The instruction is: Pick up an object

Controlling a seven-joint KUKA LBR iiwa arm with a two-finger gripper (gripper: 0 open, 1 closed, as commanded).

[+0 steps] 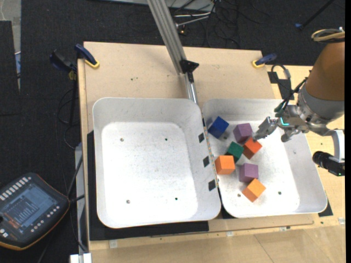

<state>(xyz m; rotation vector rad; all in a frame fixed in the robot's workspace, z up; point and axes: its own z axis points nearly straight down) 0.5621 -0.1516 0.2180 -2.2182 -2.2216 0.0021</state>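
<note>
- The arm (323, 86) reaches in from the right side of the camera view, its orange band above the grey wrist, and leans down and leftward over the right bin (307, 193).
- The gripper (264, 131) sits at the end of the wrist, angled down toward the left, low over the upper middle of the right bin.
- Its tip is just beside the red-orange cube (253, 147) and the upper purple cube (242, 132); whether it touches either I cannot tell.
- Whether the gripper is wide or narrow I cannot tell: it is small and dark against the wrist parts, and no cube can be seen to be held by it.
- All the cubes lie in the right bin, gathered in its left half.
- The blue cube (218, 127) is nearest the bin's upper left, apart from the rest.
- The upper purple cube lies right of the blue one; the green cube (236, 149) is just below it, touching or nearly touching the red-orange cube on its right.
- An orange cube (225, 164) lies near the bin's left wall, below the green one.
- A second purple cube (248, 171) sits to its right, and another orange cube (254, 189) lies just below that, nearest the camera.
- The left bin (104, 147) stands beside the right one on the table (137, 70).
- Blue and yellow clamps (86, 55) grip the table's far corners.
- A handheld control pendant (27, 208) lies at the lower left, off the table.
</note>
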